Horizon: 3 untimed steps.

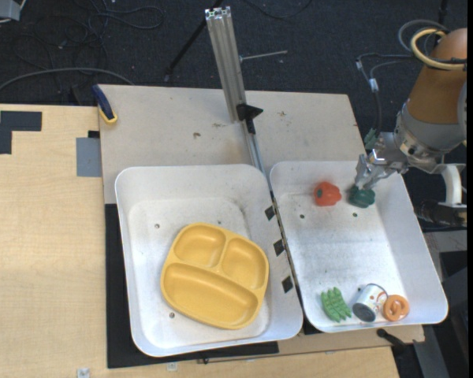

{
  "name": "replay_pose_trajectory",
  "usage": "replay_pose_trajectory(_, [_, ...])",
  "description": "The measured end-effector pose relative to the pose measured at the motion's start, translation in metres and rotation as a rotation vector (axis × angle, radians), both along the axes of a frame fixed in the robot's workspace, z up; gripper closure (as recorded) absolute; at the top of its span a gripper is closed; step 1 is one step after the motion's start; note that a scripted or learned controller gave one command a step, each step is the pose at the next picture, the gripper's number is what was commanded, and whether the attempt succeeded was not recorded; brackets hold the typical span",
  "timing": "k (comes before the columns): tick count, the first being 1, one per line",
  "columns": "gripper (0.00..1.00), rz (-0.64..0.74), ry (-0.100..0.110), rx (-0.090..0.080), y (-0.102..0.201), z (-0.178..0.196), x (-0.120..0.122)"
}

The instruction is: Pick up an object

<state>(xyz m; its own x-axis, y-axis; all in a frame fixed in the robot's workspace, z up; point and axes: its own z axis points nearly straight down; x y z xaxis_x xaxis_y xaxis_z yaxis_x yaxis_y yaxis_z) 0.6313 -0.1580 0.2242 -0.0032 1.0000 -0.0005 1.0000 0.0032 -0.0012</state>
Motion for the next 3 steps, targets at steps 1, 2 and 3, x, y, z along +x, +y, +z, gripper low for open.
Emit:
replay_pose_trajectory(1, [1.0,0.002,0.0,0.002,0.053,0.01,0.003])
replay_pose_trajectory(2, [1.0,0.002,0.003,0.003,0.116,0.011,0.005])
replay_pose_trajectory(3, [1.0,0.002,0.004,0.002,0.174,-0.001,0.0])
